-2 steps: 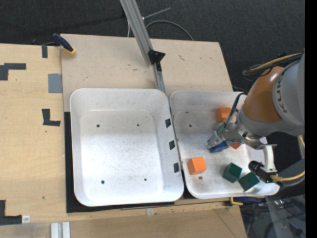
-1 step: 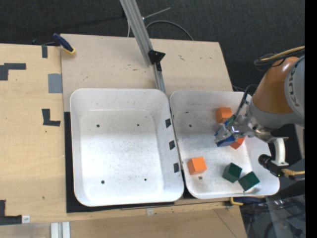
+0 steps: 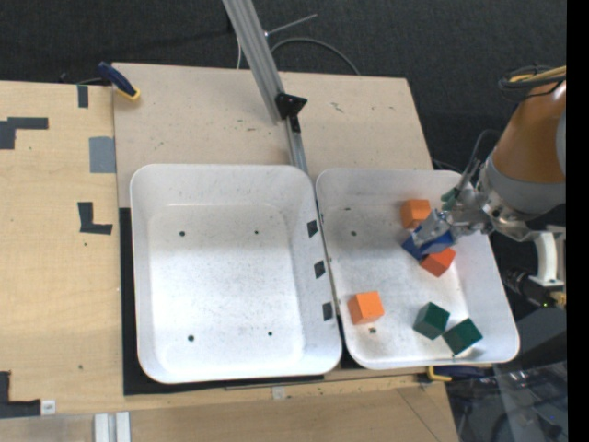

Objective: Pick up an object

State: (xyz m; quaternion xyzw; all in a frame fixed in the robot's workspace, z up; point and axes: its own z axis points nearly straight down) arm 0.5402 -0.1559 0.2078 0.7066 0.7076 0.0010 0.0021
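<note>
My gripper (image 3: 440,221) reaches into the right bin (image 3: 386,357) from the right, low over its far right part. Right under its tip lies a blue block (image 3: 425,243), partly hidden by it. An orange cube (image 3: 415,212) sits just to the upper left of the tip, and a red-orange cube (image 3: 438,262) lies just below the blue block, touching or nearly touching it. Nearer the front, another orange cube (image 3: 365,307) lies left of centre. Two dark green cubes (image 3: 430,319) (image 3: 462,335) sit at the front right.
The left bin (image 3: 147,247) stands beside the right one, their rims meeting in the middle. A grey metal pole (image 3: 258,44) slants down from the top to the bins' far junction. A blue and yellow clamp (image 3: 118,79) lies on the bench at the far left.
</note>
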